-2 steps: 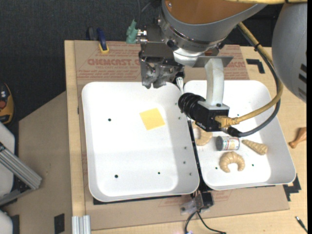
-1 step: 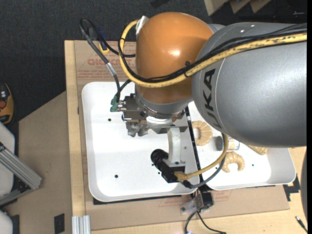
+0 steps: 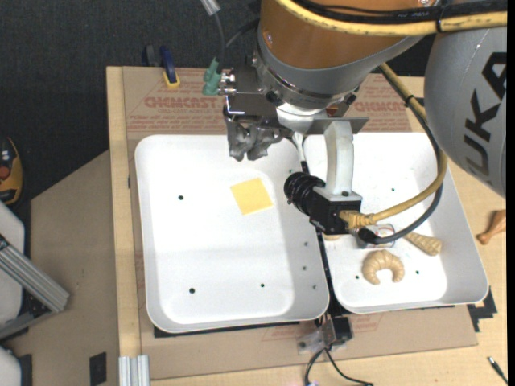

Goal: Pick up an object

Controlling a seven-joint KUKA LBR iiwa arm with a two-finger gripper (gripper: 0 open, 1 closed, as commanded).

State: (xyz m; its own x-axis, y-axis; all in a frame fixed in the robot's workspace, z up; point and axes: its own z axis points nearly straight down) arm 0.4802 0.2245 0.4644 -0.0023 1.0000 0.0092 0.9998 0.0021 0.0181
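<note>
A flat yellow square (image 3: pixel 251 195) lies in the left bin (image 3: pixel 161 240), near its far middle. My gripper (image 3: pixel 251 143) hangs over the far edge of that bin, just behind the yellow square and slightly to its left, with nothing seen in it. In the right bin (image 3: pixel 451 284) a tan croissant-shaped piece (image 3: pixel 384 266) rests near the front. A small tan cone-like piece (image 3: pixel 424 244) lies just behind it to the right.
The arm's big orange and grey body (image 3: pixel 346 30) covers the far middle of the bench. A white bracket (image 3: pixel 339 163), a black cable clamp (image 3: pixel 318 203) and a yellow hose (image 3: pixel 410 203) hang over the divide between the bins.
</note>
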